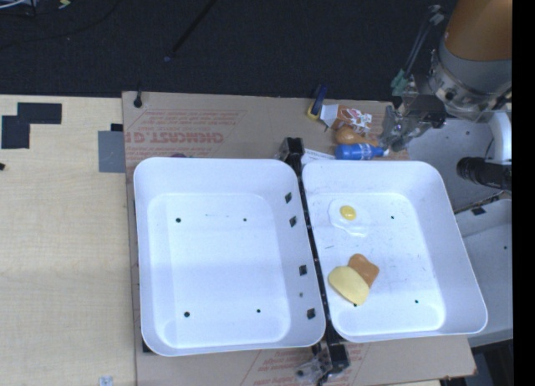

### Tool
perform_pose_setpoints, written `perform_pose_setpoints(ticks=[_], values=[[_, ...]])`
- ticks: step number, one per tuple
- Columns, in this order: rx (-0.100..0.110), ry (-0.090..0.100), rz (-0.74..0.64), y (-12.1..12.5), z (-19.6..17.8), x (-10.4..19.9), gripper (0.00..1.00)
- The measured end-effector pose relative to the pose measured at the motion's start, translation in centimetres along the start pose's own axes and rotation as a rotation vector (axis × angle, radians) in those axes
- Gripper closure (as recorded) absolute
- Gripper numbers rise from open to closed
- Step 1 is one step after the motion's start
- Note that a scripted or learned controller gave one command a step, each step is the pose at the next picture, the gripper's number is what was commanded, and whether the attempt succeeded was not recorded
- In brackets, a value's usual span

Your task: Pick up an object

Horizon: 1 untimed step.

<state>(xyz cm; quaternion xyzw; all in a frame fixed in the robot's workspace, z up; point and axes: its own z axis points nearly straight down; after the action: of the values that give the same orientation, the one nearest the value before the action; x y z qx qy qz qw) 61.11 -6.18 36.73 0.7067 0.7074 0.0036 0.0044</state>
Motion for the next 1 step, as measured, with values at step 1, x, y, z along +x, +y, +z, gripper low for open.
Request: perform_pose_setpoints(ticks=[1], values=[[0.005,0.001,-0.001,3.50,-5.63,1.37,1.00]])
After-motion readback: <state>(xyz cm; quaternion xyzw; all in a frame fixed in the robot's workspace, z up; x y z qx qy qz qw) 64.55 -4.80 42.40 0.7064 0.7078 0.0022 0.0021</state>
